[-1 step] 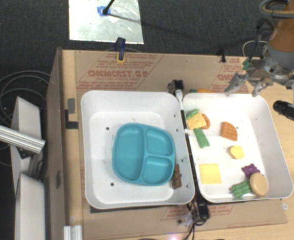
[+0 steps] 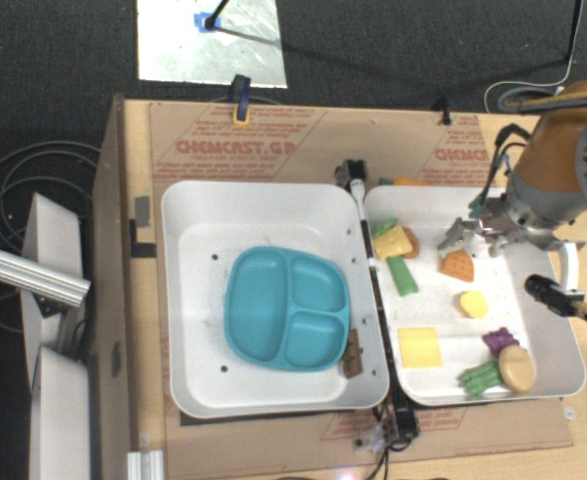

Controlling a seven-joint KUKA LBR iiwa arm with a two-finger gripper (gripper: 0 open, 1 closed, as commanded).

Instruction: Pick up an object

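- Step in hand: approach. My gripper (image 2: 470, 233) hangs low over the far part of the right bin (image 2: 573, 368); nothing sits between my fingers, which look spread part-way, neither wide nor closed.
- Nearest candidate: one orange wedge (image 2: 458, 265), just below my fingertips toward the camera, apart from its neighbours. I judge it the likeliest pick.
- Next move, as I judge it: shift slightly toward the wedge, centre it between my fingers, drop to the bin floor, close, lift straight up.
- Yellow-and-tan piece (image 2: 393, 240): one, well to the left of my gripper, against the wall between the bins.
- Green stick (image 2: 402, 276): one, left of the wedge, touching or nearly touching the yellow-and-tan piece.
- Small yellow lump (image 2: 473, 304): one, just beyond the wedge on the camera side.
- Flat yellow square (image 2: 420, 347): one, further toward the camera, lying flat; I judge it hard to pinch.
- Purple piece (image 2: 497, 341): one, near the bin's front, beside the tan round (image 2: 518, 369), one.
- Green bunch (image 2: 481, 377): one, touching the tan round.
- Left bin (image 2: 193, 208): one, well apart from me, holding one blue divided plate (image 2: 286, 308) with three compartments; one brown bit (image 2: 353, 353) lies by the plate's edge.
- Bins in all: two.
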